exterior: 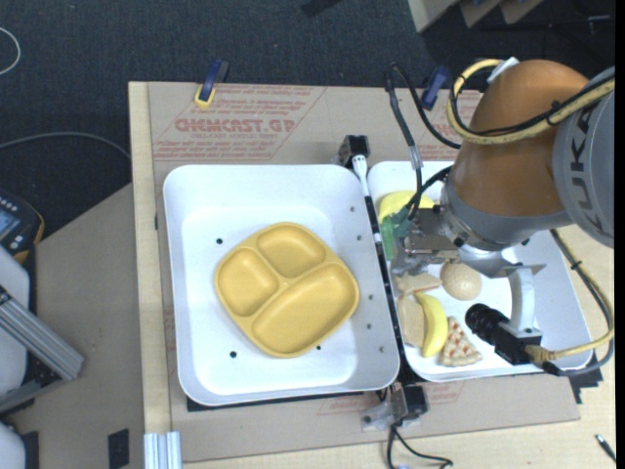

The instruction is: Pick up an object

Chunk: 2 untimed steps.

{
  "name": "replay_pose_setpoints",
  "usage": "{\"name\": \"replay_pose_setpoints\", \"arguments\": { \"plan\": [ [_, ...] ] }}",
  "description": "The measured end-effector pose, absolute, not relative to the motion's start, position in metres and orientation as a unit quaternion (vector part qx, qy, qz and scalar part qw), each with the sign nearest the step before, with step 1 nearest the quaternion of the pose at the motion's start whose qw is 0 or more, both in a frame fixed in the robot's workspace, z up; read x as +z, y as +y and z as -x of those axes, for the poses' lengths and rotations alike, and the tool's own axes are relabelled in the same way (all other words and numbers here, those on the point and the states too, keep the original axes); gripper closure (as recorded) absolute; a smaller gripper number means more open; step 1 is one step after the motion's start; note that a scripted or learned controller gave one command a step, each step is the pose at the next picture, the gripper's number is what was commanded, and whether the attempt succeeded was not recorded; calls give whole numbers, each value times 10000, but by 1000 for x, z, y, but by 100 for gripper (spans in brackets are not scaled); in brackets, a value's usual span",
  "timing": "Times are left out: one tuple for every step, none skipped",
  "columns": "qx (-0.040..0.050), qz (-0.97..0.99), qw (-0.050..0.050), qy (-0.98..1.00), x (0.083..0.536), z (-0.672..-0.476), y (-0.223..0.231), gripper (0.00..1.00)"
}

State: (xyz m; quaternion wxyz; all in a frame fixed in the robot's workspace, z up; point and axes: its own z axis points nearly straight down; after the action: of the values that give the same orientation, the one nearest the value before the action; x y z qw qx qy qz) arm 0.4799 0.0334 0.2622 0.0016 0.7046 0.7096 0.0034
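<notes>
Fingers [418,249], grip impossible to tell, sit in the right bin [576,291], the banana [433,322] near them.

Arm [547,154]: grey casing, large glossy orange band [513,140], silver wrist collar; yellow and black cables [459,96] loop beside the band.

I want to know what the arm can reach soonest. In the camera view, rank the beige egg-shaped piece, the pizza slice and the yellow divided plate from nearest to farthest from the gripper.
From the gripper:
1. Beige egg-shaped piece, right bin, just below it.
2. Pizza slice, right bin's front edge.
3. Yellow divided plate, left bin.
</notes>
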Motion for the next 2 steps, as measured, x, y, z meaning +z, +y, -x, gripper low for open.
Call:
{"name": "replay_pose_setpoints", "arguments": {
  "plan": [
    [-16, -7046, -30, 7096, 218, -488, 97, 100],
    [71, -7065, 45, 7077, 358, -481, 83, 100]
  ]
}}
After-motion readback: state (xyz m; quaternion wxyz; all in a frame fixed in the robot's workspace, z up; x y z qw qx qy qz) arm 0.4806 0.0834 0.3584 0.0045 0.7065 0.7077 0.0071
